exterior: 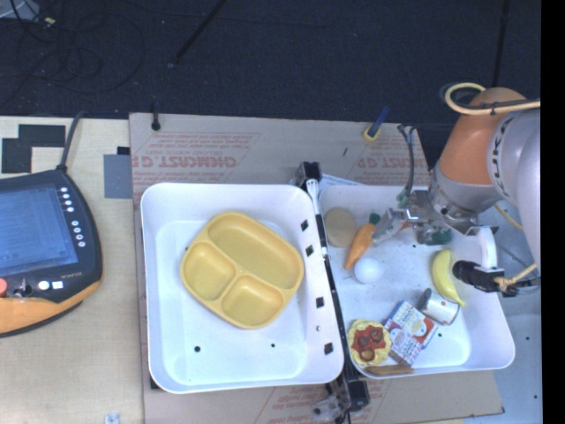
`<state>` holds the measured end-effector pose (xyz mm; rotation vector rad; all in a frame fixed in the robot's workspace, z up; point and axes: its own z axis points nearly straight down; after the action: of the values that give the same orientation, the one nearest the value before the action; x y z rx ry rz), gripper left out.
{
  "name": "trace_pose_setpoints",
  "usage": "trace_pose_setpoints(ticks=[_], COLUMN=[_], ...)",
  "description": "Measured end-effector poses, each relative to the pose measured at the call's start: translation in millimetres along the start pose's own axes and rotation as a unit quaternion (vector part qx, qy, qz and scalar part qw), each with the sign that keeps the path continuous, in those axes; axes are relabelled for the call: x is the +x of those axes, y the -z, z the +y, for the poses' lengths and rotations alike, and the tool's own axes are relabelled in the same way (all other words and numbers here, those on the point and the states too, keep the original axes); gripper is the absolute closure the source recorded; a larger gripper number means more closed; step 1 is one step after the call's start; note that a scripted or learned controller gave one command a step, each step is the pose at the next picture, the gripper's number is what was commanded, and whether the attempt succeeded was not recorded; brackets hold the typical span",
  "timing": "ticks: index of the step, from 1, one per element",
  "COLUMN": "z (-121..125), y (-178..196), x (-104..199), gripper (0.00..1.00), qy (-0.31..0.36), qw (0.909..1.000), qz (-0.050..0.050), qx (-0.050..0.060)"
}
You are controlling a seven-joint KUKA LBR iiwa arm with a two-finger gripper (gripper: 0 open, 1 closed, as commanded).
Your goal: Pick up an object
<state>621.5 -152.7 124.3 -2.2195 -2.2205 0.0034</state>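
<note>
My gripper (391, 223) hangs low over the back of the right bin (494, 352), reaching in from the right. Its tip is right beside the green top of an orange carrot (357, 246). A white ball (368, 270) lies just in front of the carrot. A tan round piece (339, 226) sits to the carrot's left. Toward the bin's right side, a yellow banana (444, 277) lies under the wrist. Nothing shows as held.
Near the right bin's front lie a small can (440, 308), a red-and-white carton (410, 332) and a round pizza toy (369, 343). The left bin (168, 343) holds a yellow divided plate (243, 268). A control tablet (40, 241) rests at the far left.
</note>
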Motion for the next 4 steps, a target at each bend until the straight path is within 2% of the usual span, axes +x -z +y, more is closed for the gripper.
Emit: trace_pose_setpoints(ticks=[1,2,3,4], z=[-55.2,16.8,17.0,-21.6], y=[-37.1,-37.4,-27.6,12.9], x=[32.8,56.0,56.4,52.3], gripper=[0.0,0.0,1.0,1.0], qy=[-0.001,0.0,0.002,0.0], qw=[1.0,1.0,1.0,1.0], qz=[0.001,0.0,0.001,0.0], qx=[0.0,0.0,0.001,0.0])
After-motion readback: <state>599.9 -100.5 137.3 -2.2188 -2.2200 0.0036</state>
